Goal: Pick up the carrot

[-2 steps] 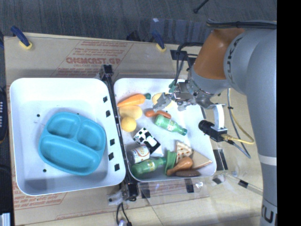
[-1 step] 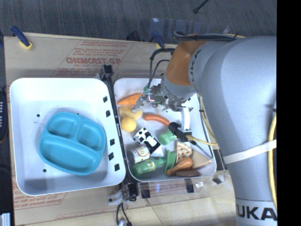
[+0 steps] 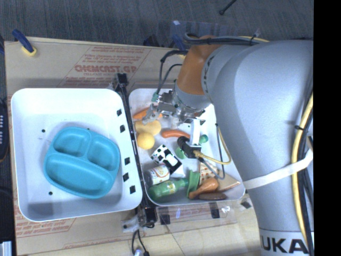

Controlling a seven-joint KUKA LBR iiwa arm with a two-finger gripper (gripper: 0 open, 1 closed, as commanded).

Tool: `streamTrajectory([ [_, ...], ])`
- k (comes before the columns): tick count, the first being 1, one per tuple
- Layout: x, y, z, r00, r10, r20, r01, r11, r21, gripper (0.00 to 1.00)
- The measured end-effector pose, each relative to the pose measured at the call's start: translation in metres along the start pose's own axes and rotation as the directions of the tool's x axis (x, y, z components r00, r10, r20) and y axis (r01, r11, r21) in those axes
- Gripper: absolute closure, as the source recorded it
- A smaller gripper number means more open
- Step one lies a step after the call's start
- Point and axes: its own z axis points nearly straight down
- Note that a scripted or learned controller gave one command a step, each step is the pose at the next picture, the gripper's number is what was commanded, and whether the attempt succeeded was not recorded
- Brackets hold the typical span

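Although the camera view leaves the gripper [image 3: 171,106] state impossible to tell, I place the carrot [image 3: 173,134] just below it in the right bin [image 3: 230,188]. Likely light, stiff, smooth plastic; grasp mid-length, across its width.

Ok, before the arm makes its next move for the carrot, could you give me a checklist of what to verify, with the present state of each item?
1. Gripper over the right bin: ok.
2. Carrot identified: cannot tell. Candidates are the orange piece by the gripper, the orange piece at the far-left corner and the tapered orange piece at the near edge.
3. Something already grasped: cannot tell; the wrist hides it.
4. Space around the candidates: not ok. The green bottle lies against the tapered piece.
5. Blue tray out of the way in the left bin: ok.
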Motion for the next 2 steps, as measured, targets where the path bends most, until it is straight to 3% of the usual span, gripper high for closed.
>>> streamTrajectory([
  [1,0.001,0.0,-0.01,1.0,-0.007,0.0,0.007,1.0,0.006,1.0],
  [2,0.053,-0.048,-0.102,0.944,0.331,-0.004,-0.331,0.944,-0.001,1.0],
])
